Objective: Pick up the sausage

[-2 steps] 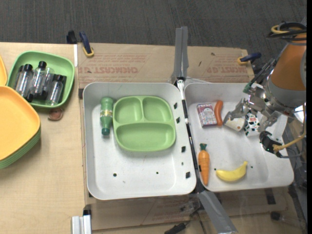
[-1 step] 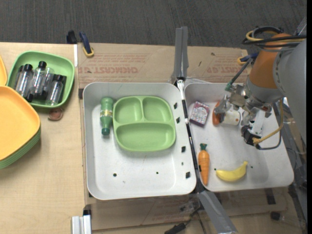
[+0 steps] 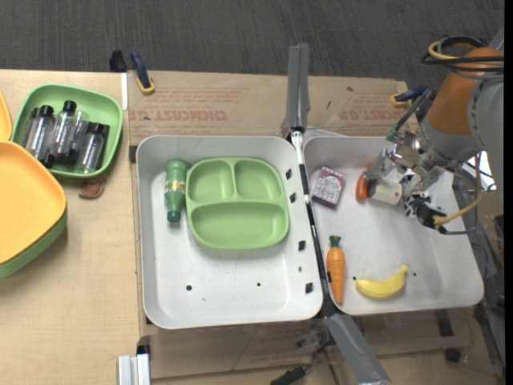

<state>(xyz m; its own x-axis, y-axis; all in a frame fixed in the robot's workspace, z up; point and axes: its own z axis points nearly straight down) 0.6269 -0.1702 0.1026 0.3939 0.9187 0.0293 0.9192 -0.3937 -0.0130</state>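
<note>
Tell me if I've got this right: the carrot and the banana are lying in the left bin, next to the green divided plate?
Not quite. The camera view shows the carrot and the banana lying in the right bin. The green divided plate sits in the left bin.

Two shallow white bins [image 3: 232, 295]: smooth plastic, slight sheen. Green three-compartment plate [image 3: 238, 203]: matt plastic. Small red sausage [image 3: 362, 186], orange carrot [image 3: 336, 269], yellow banana [image 3: 382, 283]: smooth toy plastic, faint gloss. Light wooden desk [image 3: 68, 319]: matt, fine grain. Brown cardboard sheet [image 3: 216, 107] at far side: dull, printed. Stacked orange plates [image 3: 28, 211]: glossy plastic. Grey floor [image 3: 240, 14]: rough carpet.
</note>
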